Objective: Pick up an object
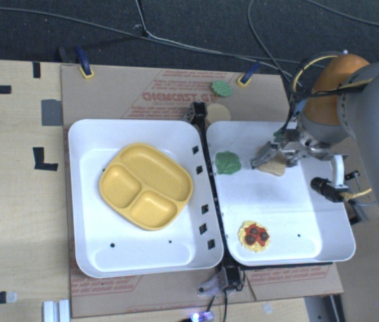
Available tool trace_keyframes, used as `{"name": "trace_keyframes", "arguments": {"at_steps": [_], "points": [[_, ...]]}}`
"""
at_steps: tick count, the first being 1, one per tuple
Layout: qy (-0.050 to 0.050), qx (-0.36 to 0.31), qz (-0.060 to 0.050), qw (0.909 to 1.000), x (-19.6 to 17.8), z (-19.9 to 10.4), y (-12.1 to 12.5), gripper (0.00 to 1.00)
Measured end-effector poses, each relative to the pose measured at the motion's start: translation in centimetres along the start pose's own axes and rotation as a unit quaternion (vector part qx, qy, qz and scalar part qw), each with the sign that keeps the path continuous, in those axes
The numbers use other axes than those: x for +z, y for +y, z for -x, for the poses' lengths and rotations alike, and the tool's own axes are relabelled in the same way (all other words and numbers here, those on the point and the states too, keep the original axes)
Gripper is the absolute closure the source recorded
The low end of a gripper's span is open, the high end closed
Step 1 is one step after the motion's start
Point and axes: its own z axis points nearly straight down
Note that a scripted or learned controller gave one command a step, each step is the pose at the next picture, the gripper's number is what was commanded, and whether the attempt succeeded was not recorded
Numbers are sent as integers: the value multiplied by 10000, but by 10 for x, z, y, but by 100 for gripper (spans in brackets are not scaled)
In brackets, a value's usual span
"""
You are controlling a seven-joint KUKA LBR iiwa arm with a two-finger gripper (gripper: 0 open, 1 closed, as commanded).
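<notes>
In the right bin (323,247), my gripper (274,156) is low over the upper middle, right on top of a small tan object (274,169) that pokes out below it. Whether the tan object is gripped cannot be made out. A green lump (227,162) lies just to the gripper's left, near the divider between the bins. A small round toy pizza (254,235) with red toppings sits near the right bin's front edge. The grey arm with its orange band (340,79) comes in from the upper right.
The left bin (85,247) holds a yellow three-compartment plate (147,185). Behind the bins on the cardboard lie a green dotted piece (221,88) and a pale disc (219,113). Black cables run across the dark floor at the back.
</notes>
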Motion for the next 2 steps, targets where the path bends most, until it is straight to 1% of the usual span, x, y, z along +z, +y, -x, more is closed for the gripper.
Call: {"name": "trace_keyframes", "arguments": {"at_steps": [1,2], "points": [[8,-7,32,10000,-14,-1,3,100],[27,4,-1,10000,-62,-5,-4,100]]}}
